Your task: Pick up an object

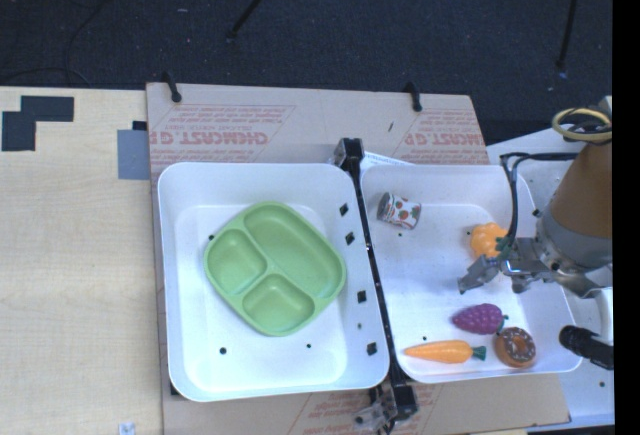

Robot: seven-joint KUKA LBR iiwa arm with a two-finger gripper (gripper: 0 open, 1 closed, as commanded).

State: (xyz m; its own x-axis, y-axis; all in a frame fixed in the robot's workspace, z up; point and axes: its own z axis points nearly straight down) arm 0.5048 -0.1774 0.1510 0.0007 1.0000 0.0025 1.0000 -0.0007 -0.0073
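The green plate (275, 268) fills the left bin (190, 363), far from the arm. In the right bin (440, 223), the cup (398, 211) lies at 10 o'clock. The pincer (484, 273) hangs empty, slightly open, between the orange (487, 240) and grapes (479, 319); closing here could nudge either aside. Carrot (443, 352) and donut (516, 347) crowd 5 o'clock. The cardboard (250, 128) lettering reads upside down, illegibly.

Claw (478, 278) over right bin (440, 223), near grapes (479, 318).
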